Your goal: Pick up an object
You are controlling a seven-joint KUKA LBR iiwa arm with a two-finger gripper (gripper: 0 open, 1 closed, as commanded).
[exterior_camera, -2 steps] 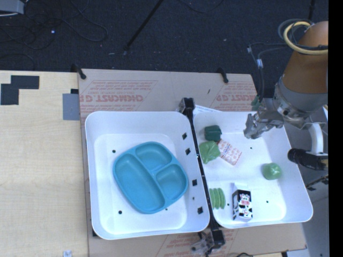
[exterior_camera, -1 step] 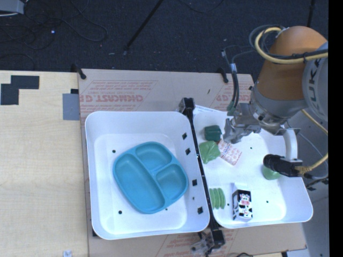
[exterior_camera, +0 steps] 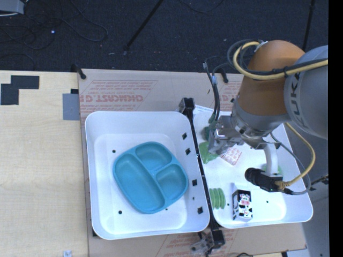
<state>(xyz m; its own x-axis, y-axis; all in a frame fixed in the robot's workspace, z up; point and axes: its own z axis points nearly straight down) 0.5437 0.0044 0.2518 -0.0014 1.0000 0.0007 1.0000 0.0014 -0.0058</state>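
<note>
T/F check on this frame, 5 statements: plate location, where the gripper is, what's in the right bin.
1. The blue divided plate lies in the left bin. True.
2. The gripper is over the left bin. False: it is over the right bin, near the divider between the bins.
3. A green ridged object lies in the right bin close to the divider. True.
4. The black-and-white box sits on the blue plate. False: it is in the right bin, beside the green ridged object.
5. The blue plate holds several items. False: its compartments look bare.
</note>
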